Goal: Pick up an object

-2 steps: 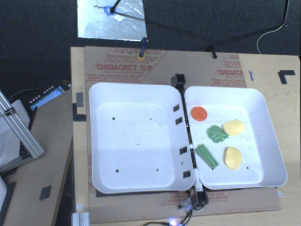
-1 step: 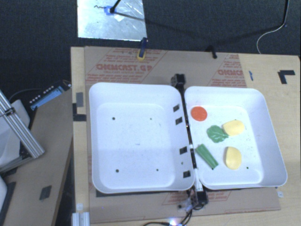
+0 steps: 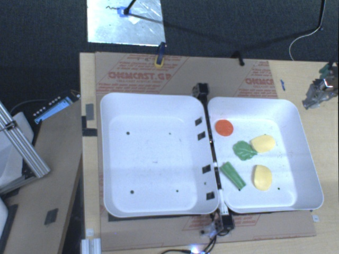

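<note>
The right bin holds several small objects. An orange round piece lies near its back left corner. A green leafy piece sits in the middle, touching a yellow piece to its right. Closer to the front lie a green stick-shaped piece and a second yellow piece. My gripper hangs at the view's right edge, outside the right bin and beyond its back right corner, well away from all the objects.
The left bin sits beside the right one, joined by a black hinge strip. Both rest on a cardboard sheet on the wooden bench. A metal plate lies at the back. Aluminium framing stands at the left.
</note>
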{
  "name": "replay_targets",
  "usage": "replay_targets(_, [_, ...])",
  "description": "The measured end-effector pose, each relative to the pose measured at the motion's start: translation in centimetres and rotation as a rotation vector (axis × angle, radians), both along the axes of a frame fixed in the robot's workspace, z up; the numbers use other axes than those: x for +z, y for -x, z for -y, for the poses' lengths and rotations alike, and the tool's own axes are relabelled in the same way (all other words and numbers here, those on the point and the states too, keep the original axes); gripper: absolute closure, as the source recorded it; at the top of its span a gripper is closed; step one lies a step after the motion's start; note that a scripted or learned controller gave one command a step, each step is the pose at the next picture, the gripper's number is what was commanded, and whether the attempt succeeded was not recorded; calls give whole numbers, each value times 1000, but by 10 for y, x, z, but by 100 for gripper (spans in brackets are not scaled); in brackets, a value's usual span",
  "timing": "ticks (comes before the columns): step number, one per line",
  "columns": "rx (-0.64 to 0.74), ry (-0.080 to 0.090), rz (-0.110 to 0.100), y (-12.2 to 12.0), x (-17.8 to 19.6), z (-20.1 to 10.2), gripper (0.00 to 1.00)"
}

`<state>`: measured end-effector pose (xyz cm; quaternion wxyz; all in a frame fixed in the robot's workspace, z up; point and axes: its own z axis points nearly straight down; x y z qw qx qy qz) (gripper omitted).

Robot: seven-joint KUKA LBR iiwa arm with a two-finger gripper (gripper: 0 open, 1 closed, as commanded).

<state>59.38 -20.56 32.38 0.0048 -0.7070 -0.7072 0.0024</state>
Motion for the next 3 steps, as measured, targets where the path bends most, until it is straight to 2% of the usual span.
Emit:
replay_targets(1, [9, -1, 3, -20, -126, -62, 100])
replay_targets(2, [8, 5, 23, -51, -21, -87, 100])
replay_targets(3, [7, 1, 5, -26, -145, -133, 100])
